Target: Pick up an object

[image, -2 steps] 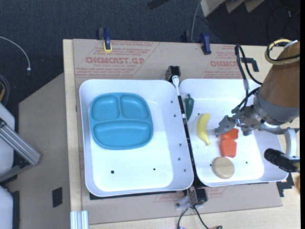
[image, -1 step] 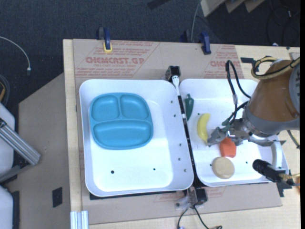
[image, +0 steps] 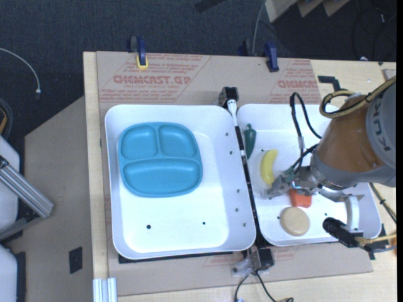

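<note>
The gripper (image: pixel 291 182), its grip state unclear, hovered between one banana (image: pixel 269 167) and one orange block (image: pixel 300 198).

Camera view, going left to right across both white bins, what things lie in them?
Blue three-compartment plastic plate → dark green pepper-shaped item → yellow banana → round beige bun-like object, with the small orange object just above it.

I see two white bins (image: pixel 170 238). A blue plate (image: pixel 161 159) has three parts. I see a yellow banana (image: pixel 269 166), a green thing (image: pixel 249 138), an orange thing (image: pixel 301 198) and a tan round thing (image: pixel 295 221). The arm (image: pixel 352 146) is grey with an orange band. The board (image: pixel 157 74) is brown with red letters.
</note>
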`<state>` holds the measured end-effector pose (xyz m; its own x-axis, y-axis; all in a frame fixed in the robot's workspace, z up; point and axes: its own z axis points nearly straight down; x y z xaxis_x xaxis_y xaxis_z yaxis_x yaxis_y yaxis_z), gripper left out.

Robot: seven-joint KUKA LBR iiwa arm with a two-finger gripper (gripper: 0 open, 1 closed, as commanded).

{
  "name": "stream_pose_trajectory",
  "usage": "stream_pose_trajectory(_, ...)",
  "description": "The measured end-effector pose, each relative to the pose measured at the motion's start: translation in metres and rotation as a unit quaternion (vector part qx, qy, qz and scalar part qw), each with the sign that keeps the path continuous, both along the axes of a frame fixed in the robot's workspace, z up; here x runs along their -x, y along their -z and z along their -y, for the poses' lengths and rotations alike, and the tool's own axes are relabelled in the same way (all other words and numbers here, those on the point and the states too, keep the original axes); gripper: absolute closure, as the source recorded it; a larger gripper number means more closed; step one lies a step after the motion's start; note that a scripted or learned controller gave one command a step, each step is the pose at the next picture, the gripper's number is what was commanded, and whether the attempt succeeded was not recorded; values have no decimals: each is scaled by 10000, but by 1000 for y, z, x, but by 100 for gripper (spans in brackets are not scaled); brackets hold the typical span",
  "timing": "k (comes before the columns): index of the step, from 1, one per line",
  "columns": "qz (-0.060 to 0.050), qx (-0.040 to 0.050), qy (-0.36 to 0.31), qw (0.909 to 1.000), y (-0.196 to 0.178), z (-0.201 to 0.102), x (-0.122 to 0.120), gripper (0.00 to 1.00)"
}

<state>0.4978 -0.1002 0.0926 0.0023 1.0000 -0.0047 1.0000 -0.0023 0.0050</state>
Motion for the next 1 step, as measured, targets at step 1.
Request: stream_pose_trajectory(1, 58, 20, 9, 10000, -15, 2, -3, 100)
